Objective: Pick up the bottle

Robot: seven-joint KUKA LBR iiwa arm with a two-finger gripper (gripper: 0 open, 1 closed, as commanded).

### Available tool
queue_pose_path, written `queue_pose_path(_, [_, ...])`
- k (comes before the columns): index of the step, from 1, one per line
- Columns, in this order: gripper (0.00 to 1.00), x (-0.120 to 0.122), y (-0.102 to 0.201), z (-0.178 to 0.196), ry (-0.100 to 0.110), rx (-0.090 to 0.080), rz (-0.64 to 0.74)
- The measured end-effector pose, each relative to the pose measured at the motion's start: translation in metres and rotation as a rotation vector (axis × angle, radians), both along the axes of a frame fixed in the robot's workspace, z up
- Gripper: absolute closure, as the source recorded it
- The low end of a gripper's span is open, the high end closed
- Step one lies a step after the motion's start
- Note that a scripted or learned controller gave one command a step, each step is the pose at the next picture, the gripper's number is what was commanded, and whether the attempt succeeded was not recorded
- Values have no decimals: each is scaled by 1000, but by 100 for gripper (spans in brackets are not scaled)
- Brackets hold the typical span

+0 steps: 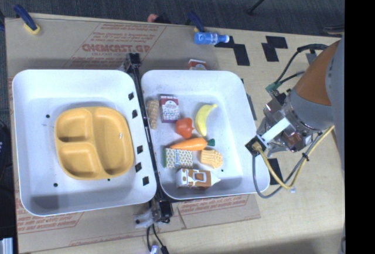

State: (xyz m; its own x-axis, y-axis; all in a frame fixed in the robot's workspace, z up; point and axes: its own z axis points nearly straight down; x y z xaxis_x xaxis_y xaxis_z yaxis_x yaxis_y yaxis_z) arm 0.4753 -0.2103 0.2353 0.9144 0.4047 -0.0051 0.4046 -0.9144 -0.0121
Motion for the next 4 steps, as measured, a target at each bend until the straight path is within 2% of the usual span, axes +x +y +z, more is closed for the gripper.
queue_pose_path(1, [100, 1, 0, 2, -4, -7, -208])
queue_pose_path(4, [100, 1, 0, 7, -3, -5, -204])
